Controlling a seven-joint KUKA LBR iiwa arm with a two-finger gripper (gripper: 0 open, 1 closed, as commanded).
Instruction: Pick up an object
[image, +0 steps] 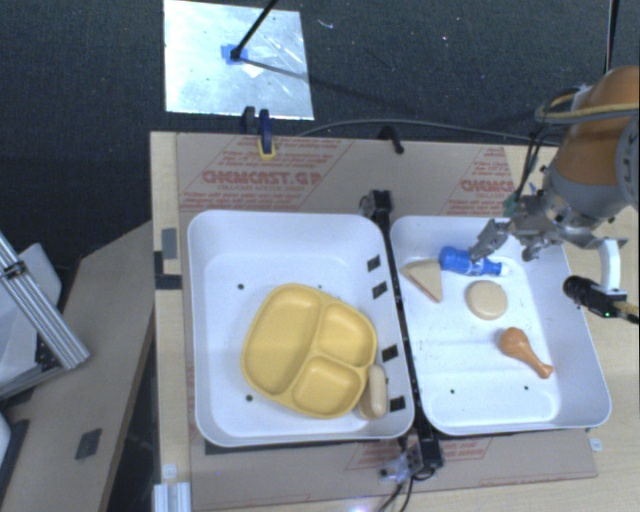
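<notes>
My gripper (508, 247) hangs over the back of the right bin (575, 400), its two grey fingers spread apart and open, with nothing between them. Just below and left of its left finger lies a small blue object (460, 261) with a pale end. Near it in the same bin are a tan wedge (426, 280), a round beige disc (487, 300) and an orange drumstick-shaped toy (525, 350).
The left bin (215, 300) holds a yellow divided plate (310, 350) and a beige roll-shaped piece (376, 390) at its front right corner. A black divider with clips (392, 300) runs between the bins. The arm's black cable fitting (590, 293) overhangs the right bin's rim.
</notes>
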